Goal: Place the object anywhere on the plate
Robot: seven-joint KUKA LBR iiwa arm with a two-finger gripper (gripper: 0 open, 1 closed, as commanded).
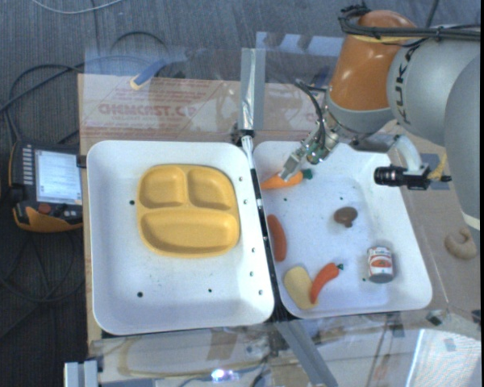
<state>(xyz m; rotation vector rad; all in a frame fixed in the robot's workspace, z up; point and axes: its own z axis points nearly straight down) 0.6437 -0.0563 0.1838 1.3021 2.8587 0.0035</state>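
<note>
We bring the hand down over the carrot at the bin's upper-left corner.

Our grey two-finger hand (297, 166) sits right at the small orange toy carrot with a green tip (282, 181), which lies in the right shallow white bin (403, 216) against its left wall; we cannot tell whether the fingers are spread or closed. To grip well, we should straddle the carrot across its narrow width, clear of the wall, then carry it left to the yellow compartmented plastic plate (188, 209), well left of the hand.
</note>
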